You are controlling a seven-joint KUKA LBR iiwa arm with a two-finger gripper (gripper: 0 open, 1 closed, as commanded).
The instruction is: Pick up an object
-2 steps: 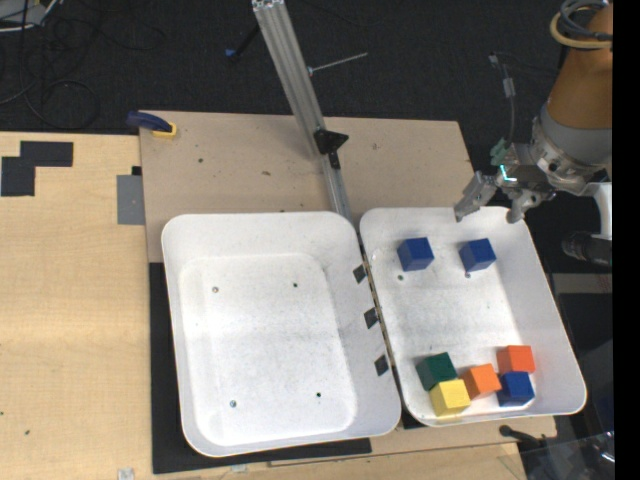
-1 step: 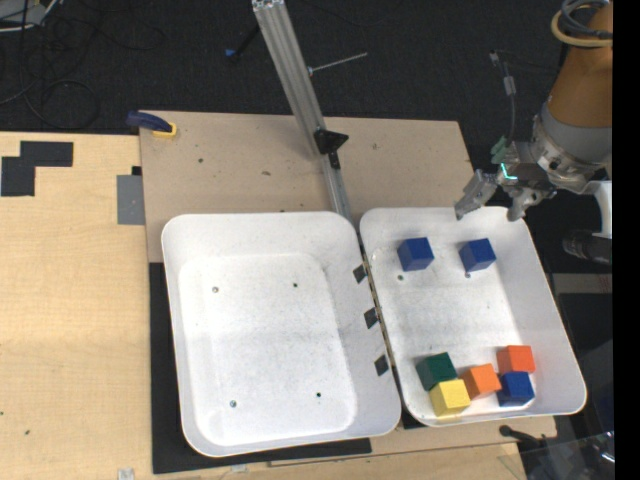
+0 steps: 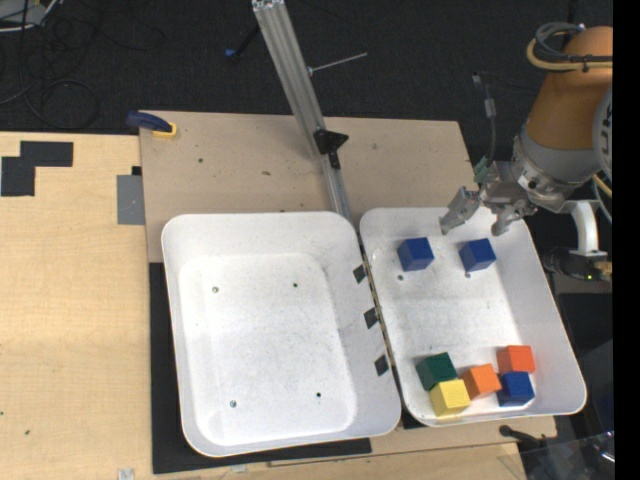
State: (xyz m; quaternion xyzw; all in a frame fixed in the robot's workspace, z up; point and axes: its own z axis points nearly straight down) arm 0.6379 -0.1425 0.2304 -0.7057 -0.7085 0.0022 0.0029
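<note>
Camera view shows the right bin (image 3: 560,318) with seven small cubes in it. Two blue cubes lie near its far edge: one blue cube (image 3: 415,254) toward the far-left corner, the other blue cube (image 3: 478,255) just right of it, the two apart from each other. In the near-right corner sits a tight cluster: a green cube (image 3: 435,370), a yellow cube (image 3: 450,396), an orange cube (image 3: 482,379), a red-orange cube (image 3: 516,358) and a small blue cube (image 3: 516,387), most of them touching their neighbours. The gripper (image 3: 486,214) hangs over the far edge of this bin, above and slightly beyond the second blue cube. Its two fingers are spread apart and nothing is between them. The arm (image 3: 570,108) comes in from the right, its orange band above the grey wrist, and the wrist leans down and to the left toward the bin. The left bin (image 3: 190,268) lies beside the right one, their inner edges almost touching. A slanted aluminium bar (image 3: 295,78) rises behind the two bins.
</note>
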